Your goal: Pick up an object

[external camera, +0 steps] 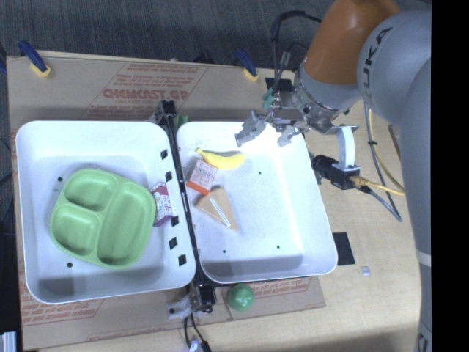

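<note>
Where the right bin [308, 218] meets its far left corner, a yellow banana [222, 159] lies on the white floor, its long axis running roughly left to right across the view, with a slight curve that bows toward the near side. Its left tip points at the divider between the bins and its right end points toward the gripper [267, 132].

Just beside the banana on its near left, a small red and white packet [203, 174] lies touching or nearly touching it, with an orange strip at its lower edge. Below that, a tan wedge-shaped piece [219, 207] rests on the bin floor with its narrow end toward the near right. These two crowd the banana's near side; its far side lies close to the bin's back wall.

The gripper hangs over the far edge of the right bin, just right of the banana and above it. Its two fingers stand spread apart, one toward the left and one toward the right, with nothing between them.

The left bin [33, 218] holds a green divided plate [102, 215] with three compartments, and a small dark red wrapper [163, 202] lies beside the plate against the divider. A green ball [239, 296] sits on the bench outside the right bin's near edge.
</note>
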